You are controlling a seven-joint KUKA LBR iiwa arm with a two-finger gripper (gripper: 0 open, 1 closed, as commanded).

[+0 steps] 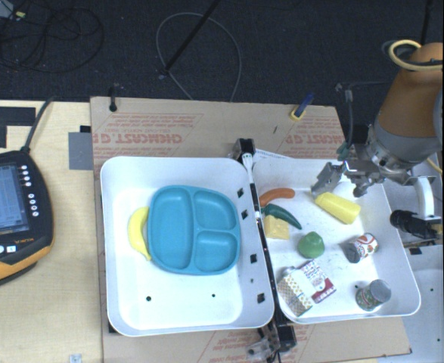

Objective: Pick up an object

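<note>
Diagonally: yellow block (337, 207), upper-left to lower-right, under claw (344, 178).

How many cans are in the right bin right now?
2. One can lies on its side near the bin's right wall; the other can stands in the front right corner. Nothing seems to hide a third.

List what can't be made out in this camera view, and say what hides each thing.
- Flat yellow piece in the left white bin: mostly hidden under the blue three-compartment plastic tray; its shape is unclear.
- Tool above the yellow block: blurred; open or shut is unclear.
- Small red-and-white can and green-topped can: labels too small to read.
- Grey-and-orange arm: cut off by the right edge.
</note>
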